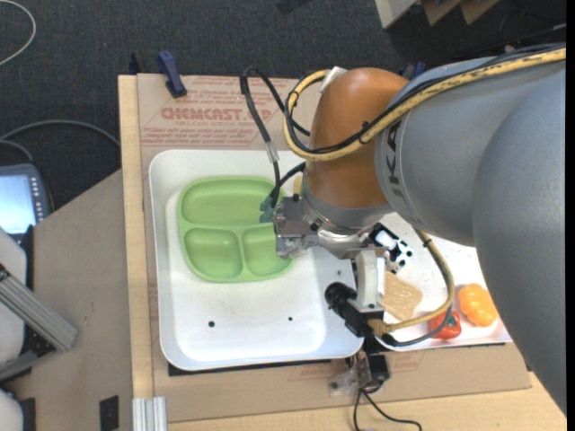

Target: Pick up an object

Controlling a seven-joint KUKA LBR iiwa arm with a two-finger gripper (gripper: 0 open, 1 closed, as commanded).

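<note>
My arm hangs over the seam between two white bins, nothing yet lifted.

Candidates sit lower right: an orange pepper (477,304), a tan toast piece (402,298); a green divided tray (229,227) lies left of centre. My gripper's state I cannot tell. Next: descend squarely on one.

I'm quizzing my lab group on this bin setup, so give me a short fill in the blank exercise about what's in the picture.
1. The divided plate in the left bin is ____ in colour.
2. The plate has ____ compartments.
3. The band above the arm's wrist is ____.
4. The orange pepper lies in the ____ bin.

Missing words: green; three; orange; right
</note>
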